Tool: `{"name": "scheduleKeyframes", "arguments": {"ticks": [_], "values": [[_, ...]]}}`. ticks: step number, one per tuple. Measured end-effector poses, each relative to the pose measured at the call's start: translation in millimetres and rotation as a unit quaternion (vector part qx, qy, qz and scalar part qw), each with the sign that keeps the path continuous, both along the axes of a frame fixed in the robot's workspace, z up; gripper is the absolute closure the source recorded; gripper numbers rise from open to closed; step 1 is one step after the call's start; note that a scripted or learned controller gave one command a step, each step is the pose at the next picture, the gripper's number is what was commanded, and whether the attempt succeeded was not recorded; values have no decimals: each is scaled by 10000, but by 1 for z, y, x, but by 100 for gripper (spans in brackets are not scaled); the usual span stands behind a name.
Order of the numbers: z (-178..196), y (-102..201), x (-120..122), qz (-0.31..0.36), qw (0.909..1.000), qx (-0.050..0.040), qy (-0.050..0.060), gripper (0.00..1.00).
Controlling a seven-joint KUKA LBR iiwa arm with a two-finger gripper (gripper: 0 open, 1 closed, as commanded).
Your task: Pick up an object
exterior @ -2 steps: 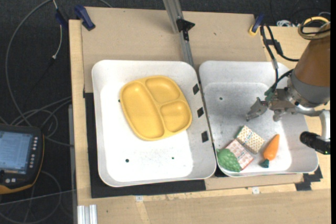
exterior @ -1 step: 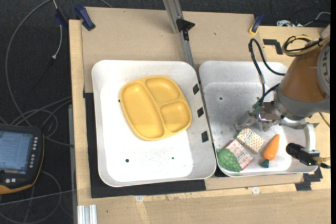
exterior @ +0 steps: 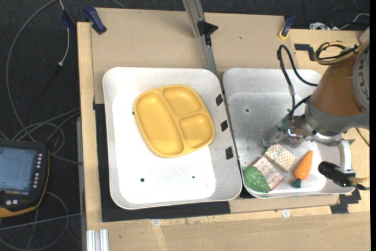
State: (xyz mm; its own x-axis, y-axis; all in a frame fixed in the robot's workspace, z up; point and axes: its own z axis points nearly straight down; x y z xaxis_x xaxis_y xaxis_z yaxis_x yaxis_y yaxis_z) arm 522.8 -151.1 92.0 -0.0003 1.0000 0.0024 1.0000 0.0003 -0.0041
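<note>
Tabletop [exterior: 147, 32]: pale board carrying two white bins side by side.
Left bin [exterior: 120, 126]: holds one yellow divided plate [exterior: 173, 120], lying flat and slightly turned, well apart from the arm. Broad and shallow, probably hard to pinch; not the target to favour.
Right bin [exterior: 252, 97]: far part bare, all small items crowded along the near rim.
Green item [exterior: 255, 178]: leftmost of the cluster, at the near-left corner, touching or overlapping a patterned box [exterior: 267, 169]. Kind too small to tell.
Second patterned box [exterior: 281, 157]: just beyond the first, corner to corner with it, turned diagonally.
Carrot [exterior: 304, 165]: orange toy, tilted, green tip [exterior: 295, 183] toward the near rim, just beside the second box but seemingly not touching it.
Jaws: low over the right bin, just beyond the second patterned box and the carrot. Whether apart or together cannot be told; nothing seen held.
Arm [exterior: 338, 91]: reaching in from the right, orange band above the wrist.
Step in hand (judged): final positioning above the cluster, before descent.
Suggested target: carrot, since it stands freest and its narrow body suits a pinch across its width.
Approach: centre over the thick end, align the closing direction across the long axis, descend straight, close only once low enough around it.
Risks: clipping the neighbouring box on the way down; carrot rolling away toward the rim; closing on two crowded items at once.
Check after closing: lift slowly, confirm item between the jaws.
</note>
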Motion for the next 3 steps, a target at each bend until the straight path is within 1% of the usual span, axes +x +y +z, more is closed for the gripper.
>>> {"name": "scheduleKeyframes", "arguments": {"ticks": [1, 2, 3], "values": [[11, 0, 1, 3, 10000, -1, -17, 100], [55, -1, 6, 6, 10000, -19, -48, 100], [118, -4, 3, 7, 10000, -22, -60, 100]]}}
